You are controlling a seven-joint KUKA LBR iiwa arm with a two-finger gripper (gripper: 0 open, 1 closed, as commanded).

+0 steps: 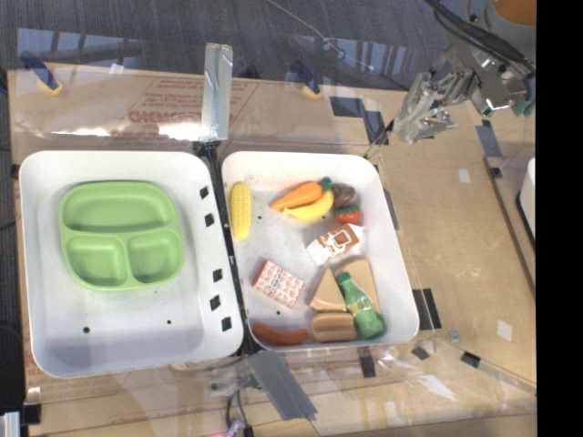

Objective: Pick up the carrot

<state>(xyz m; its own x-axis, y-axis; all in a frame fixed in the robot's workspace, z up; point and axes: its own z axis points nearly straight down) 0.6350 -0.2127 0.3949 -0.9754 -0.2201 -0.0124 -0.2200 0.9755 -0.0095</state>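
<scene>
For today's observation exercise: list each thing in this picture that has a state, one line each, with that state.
Carrot: lying in the right bin, touching the banana, not gripped.
Banana: lying under the carrot.
Corn: lying along the bin's left wall.
Bottle: lying flat.
Tray: upright in the left bin.
Gripper: outside the bins, above the bench.

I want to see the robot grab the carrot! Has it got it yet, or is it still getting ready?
Not yet. Nothing looks done: the carrot lies in the right bin, resting against the banana. The gripper hangs above the bench beyond the bin's far right corner, with nothing between its fingers. Everything is left to do: move over the carrot, come down, close on it and lift.
</scene>
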